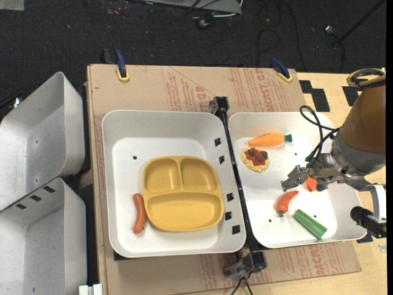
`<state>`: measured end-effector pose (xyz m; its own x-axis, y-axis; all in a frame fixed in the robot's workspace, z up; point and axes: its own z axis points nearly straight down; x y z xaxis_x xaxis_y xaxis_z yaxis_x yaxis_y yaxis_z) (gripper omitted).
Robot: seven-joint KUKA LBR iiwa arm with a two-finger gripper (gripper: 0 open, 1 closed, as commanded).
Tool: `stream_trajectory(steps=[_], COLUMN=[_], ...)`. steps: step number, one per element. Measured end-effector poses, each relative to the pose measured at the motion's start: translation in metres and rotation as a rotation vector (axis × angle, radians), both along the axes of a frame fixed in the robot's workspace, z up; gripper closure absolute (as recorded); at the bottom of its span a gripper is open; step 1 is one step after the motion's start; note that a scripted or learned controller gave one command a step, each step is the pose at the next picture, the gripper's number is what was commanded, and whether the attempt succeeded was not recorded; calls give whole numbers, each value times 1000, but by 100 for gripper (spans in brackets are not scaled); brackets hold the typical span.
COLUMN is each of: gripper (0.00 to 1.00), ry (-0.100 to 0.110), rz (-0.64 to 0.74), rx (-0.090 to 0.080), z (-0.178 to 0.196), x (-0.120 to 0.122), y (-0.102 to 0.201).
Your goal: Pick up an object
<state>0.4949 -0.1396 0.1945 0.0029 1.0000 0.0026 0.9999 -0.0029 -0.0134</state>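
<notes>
Two shallow white bins sit side by side on the bench, on a sheet of brown cardboard (184, 82). In the left bin (116, 165) lies a yellow divided plate (183, 193) with three compartments, and just beside its left edge a toy sausage (139, 213) lies lengthwise, not quite touching it.

The right bin (270, 232) holds the smaller toys. A toy carrot (268, 139) with a green stub end rests near the far side, and just in front of it sits a small round pizza piece (256, 158) with dark red toppings. Nearer the front lies a red chilli pepper (286, 201), tilted, and beside it to the right a green cucumber-like stick (309, 223) lies at a slant, close to the pepper but apart from it.

The grey arm with its orange band (368, 112) reaches in from the right, and the gripper (301, 178) hangs low over the right bin, just above the red chilli pepper. The dark fingers point toward the bin's middle; I cannot tell how far apart they stand. A bit of orange-red shows right by the gripper body, but whether it is a toy or part of the tool is unclear, and nothing is plainly held between the fingers.
</notes>
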Motion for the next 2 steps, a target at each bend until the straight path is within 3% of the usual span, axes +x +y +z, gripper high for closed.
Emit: stream_trajectory(steps=[1,2], gripper=[0,0], ry=[-12,-8], rz=[3,1], rx=[-2,-1], z=[6,-39], x=[3,4], y=[0,-5])
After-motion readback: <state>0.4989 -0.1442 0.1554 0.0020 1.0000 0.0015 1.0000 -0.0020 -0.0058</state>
